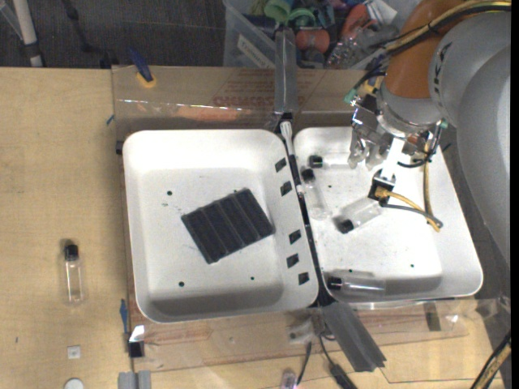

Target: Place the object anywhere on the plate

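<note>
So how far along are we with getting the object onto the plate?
Nothing looks done yet. The dark ridged plate sits bare in the left bin. The pincer hovers over the right bin, where small clear vials lie. Whether it has gripped anything can't be told. Pick, carry and placement remain.

Bench clutter outside the bins

A small clear glass vial [73, 271] lies on the wooden bench; a clear plastic tub of colourful toys [324, 10] stands behind.

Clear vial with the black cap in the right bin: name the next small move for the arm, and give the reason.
Probably lower the tool toward the clear plastic vial with the black cap. It lies on its side on the right white bin's floor, just below the tool, while the dark ribbed rectangular plate sits in the left white bin.
</note>
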### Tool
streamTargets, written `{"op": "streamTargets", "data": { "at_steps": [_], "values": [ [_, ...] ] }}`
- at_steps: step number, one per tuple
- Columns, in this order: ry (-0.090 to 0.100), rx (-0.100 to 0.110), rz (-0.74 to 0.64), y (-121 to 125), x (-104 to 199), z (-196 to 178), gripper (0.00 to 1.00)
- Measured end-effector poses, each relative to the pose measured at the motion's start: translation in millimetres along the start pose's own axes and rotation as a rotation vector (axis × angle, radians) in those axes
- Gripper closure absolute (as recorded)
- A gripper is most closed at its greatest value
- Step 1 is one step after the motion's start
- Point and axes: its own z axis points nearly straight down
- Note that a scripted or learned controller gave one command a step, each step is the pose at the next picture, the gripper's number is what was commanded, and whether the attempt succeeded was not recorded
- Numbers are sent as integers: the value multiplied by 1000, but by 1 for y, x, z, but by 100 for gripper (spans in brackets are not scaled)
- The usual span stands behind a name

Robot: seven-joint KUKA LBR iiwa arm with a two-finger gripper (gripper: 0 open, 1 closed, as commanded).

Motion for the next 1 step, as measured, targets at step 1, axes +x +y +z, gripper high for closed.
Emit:
{"op": "streamTargets", "data": {
  "at_steps": [1],
  "values": [
    [2, -5, -516, 17, 2, 0, 100]
  ]
}}
